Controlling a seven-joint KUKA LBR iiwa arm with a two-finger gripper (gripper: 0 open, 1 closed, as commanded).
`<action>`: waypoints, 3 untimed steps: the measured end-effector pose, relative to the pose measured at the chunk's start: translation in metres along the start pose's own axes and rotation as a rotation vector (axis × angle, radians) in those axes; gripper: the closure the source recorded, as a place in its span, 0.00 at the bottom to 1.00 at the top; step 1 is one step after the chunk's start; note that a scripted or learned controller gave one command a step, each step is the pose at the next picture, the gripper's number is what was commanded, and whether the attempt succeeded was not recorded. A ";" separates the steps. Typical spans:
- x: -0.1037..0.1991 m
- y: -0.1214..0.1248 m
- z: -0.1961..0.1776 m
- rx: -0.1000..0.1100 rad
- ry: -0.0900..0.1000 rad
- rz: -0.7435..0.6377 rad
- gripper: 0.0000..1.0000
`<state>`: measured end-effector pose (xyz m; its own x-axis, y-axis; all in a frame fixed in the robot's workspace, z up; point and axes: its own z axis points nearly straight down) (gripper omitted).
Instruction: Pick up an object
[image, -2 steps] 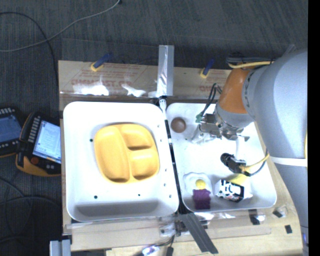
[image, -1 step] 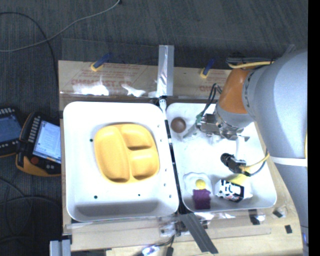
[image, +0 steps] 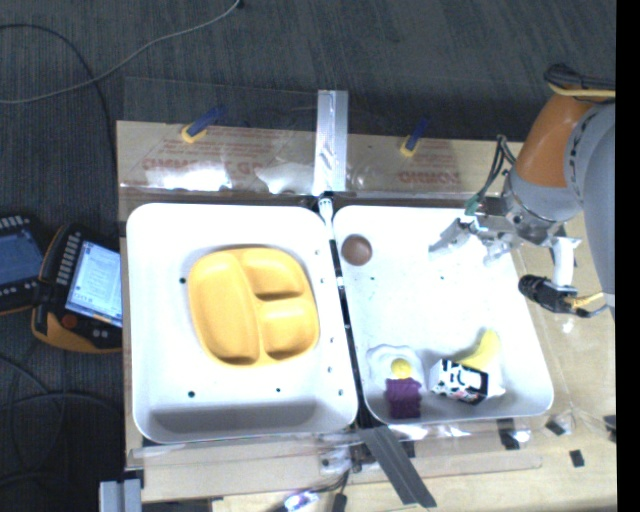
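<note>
Left bin holds a yellow tray. Right bin: brown ball at 10 o'clock; egg, purple block, cow and banana (long axis toward 1 o'clock, partly hidden by the cow) near 6. Gripper at 1 o'clock, fingers spread, clasping nothing; arm cut off.

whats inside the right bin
The right bin holds a brown ball near its top left, and along its front a fried egg toy, purple block, black-and-white cow toy and yellow banana.
</note>
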<state>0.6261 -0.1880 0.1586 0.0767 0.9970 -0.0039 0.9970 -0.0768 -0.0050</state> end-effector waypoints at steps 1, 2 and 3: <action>-0.014 -0.063 0.056 0.002 0.003 -0.146 0.00; -0.033 -0.114 0.064 -0.026 0.014 -0.172 0.00; 0.030 -0.121 0.068 -0.022 -0.002 0.027 0.00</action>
<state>0.5072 -0.1494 0.0910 0.1040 0.9946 -0.0053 0.9944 -0.1039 0.0171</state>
